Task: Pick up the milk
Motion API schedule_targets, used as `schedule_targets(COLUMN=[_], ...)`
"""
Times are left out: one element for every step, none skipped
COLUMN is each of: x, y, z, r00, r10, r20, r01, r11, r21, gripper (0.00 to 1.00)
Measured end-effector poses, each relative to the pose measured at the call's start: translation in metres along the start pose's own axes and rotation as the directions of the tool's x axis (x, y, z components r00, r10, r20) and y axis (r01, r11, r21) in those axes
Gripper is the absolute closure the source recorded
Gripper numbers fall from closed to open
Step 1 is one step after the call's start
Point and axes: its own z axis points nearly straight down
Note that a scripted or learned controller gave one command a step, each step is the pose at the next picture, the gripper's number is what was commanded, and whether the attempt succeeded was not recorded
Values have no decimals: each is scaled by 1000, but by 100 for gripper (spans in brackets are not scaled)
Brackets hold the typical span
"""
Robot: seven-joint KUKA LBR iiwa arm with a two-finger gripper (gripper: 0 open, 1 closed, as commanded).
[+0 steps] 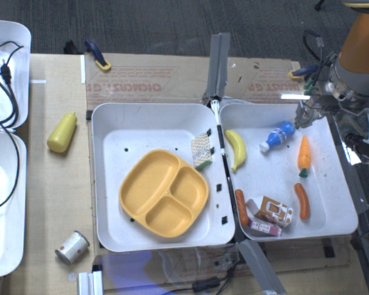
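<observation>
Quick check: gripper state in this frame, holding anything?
Gripper: cannot be told; it sits above the right bin's far corner, near the blue bottle.

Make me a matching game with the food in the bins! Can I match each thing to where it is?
Things:
1. banana
2. yellow plate
3. carrot
4. milk carton

Places:
A. left bin
B. right bin, near its front edge
C. right bin, by the divider
D. right bin, right of the blue bottle

Pairs: 1-C, 2-A, 3-D, 4-B
</observation>
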Motion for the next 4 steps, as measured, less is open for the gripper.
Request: schedule_targets(x=[-11,56,113,39], y=[-55,-111,-123,-127], z=[-19,38,57,111], r00=[1000,1000,959,959], r10=[-10,28,-283,-283], r20=[0,0,0,0], r01=[10,-28,283,283], r11=[1000,1000,959,959], r21=[0,1,-1,-1], gripper=[0,0,0,0])
